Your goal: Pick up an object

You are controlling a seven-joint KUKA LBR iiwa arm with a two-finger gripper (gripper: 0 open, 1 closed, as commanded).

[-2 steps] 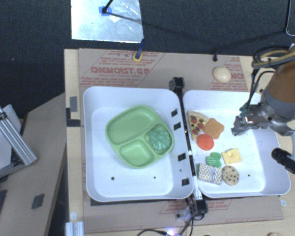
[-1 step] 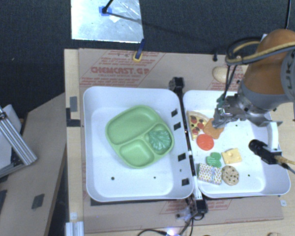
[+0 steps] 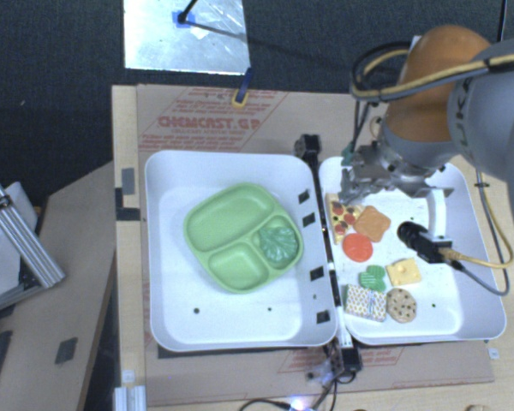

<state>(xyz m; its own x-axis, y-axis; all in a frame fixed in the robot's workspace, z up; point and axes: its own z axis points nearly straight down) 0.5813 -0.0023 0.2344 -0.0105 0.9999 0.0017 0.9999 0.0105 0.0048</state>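
Green divided plate (image 3: 240,234) in left bin (image 3: 167,315); foil sheet (image 3: 185,24) behind bench.

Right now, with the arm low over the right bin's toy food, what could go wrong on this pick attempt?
1. The flat toy pizza slice, brown toast piece and round red tomato slice lie close together, so a descent may nudge or catch two.
2. The pizza slice lies beside the white bin's inner wall, which may block one side.

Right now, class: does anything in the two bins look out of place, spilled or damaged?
Nothing stands out. The green plate lies flat in the left bin, a green leaf in one compartment. The toy foods, such as the cookie and tomato slice, lie loose in the right bin.
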